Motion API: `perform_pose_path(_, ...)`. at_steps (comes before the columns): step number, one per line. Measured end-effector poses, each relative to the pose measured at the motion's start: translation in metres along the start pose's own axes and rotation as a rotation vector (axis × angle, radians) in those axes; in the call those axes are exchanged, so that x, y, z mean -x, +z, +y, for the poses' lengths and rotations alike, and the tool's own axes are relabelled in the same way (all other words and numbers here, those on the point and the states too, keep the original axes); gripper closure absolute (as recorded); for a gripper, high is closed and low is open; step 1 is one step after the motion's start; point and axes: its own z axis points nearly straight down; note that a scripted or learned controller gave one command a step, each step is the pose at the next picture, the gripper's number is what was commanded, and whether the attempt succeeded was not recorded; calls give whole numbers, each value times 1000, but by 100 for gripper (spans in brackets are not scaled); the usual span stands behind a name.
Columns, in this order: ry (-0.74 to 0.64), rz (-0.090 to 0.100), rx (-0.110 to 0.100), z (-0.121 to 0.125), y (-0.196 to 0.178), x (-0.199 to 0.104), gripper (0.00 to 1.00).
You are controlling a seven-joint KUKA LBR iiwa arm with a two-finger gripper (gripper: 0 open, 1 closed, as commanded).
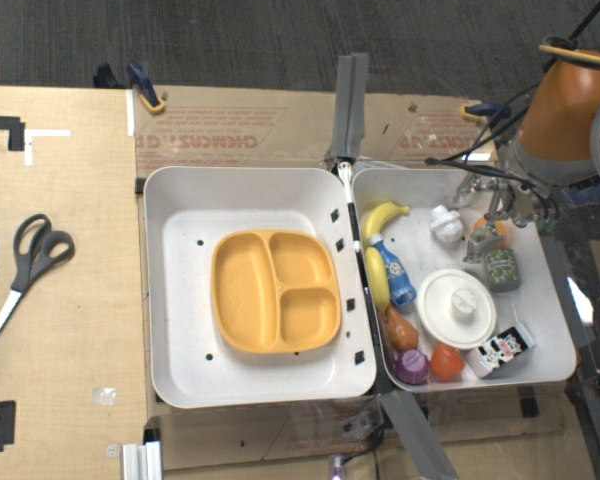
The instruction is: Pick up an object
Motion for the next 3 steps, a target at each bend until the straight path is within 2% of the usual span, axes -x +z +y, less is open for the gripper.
perform_pose_path(1, 126, 3, 0, 3, 2, -31, 0)
perform_pose_path(2, 122, -2, -2, 4, -9, -29, 100)
perform_pose_path(3, 177, 7, 2, 15, -149, -8, 100)
